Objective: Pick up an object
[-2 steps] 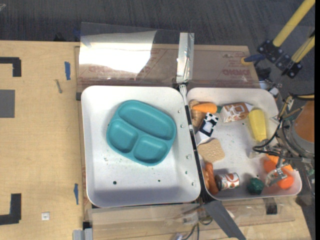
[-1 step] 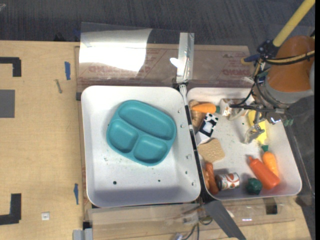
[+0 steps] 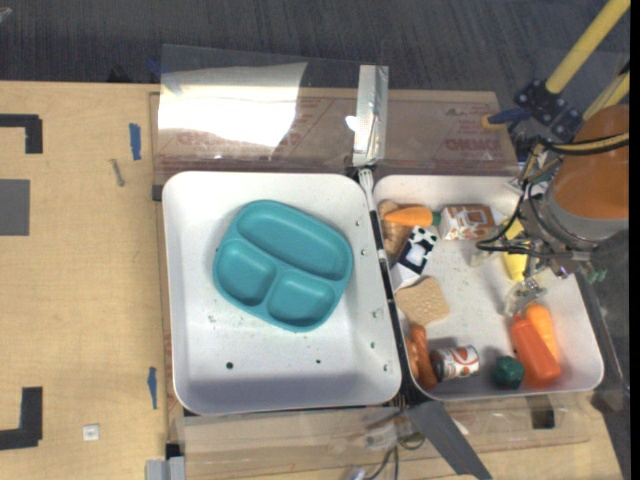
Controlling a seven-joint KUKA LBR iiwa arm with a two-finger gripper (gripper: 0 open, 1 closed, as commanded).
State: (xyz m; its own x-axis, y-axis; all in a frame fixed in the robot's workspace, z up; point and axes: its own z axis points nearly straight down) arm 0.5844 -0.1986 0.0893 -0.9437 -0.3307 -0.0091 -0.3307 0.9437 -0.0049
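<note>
The right bin [image 3: 585, 313] holds several small items. An orange carrot-like piece [image 3: 537, 343] lies near its right wall, with a green lump [image 3: 508, 371] and a small can [image 3: 458, 361] beside it. A tan cracker [image 3: 424, 300], a black-and-white toy [image 3: 418, 248], an orange piece [image 3: 405, 216] and a printed packet [image 3: 468, 221] lie toward the left and back. My gripper [image 3: 532, 273] hangs over the bin's right half, just above the carrot-like piece. A yellow object [image 3: 514, 263] sits right against the gripper, partly hidden by it.
The left bin [image 3: 190, 358] holds a teal divided plate [image 3: 285, 263]. A brown sausage-like piece [image 3: 418, 353] lies along the right bin's left wall. A clear upright panel [image 3: 370, 118] stands behind the divider. The arm's orange band [image 3: 600, 163] overhangs the right bin's back right corner.
</note>
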